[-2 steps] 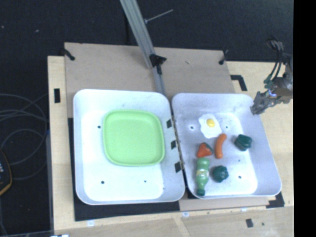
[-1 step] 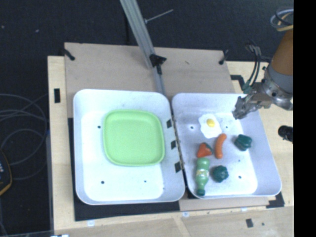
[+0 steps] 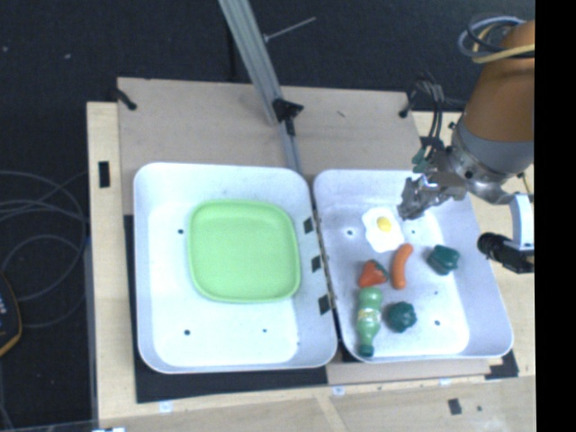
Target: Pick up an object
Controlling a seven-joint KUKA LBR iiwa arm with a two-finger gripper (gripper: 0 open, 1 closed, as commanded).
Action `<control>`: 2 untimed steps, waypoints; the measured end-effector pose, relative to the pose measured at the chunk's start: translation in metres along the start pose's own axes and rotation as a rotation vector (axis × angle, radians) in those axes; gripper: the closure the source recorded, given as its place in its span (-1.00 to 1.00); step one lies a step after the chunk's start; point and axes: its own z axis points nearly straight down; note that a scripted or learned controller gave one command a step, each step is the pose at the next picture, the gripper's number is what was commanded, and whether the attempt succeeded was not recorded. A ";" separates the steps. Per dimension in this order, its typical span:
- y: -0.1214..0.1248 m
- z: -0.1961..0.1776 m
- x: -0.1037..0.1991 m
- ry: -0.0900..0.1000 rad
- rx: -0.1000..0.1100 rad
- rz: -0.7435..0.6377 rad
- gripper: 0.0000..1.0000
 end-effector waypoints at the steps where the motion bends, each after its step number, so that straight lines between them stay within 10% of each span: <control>1: -0.014 -0.004 0.051 0.000 0.000 0.000 1.00; 2: -0.028 -0.005 0.104 0.000 0.001 -0.001 1.00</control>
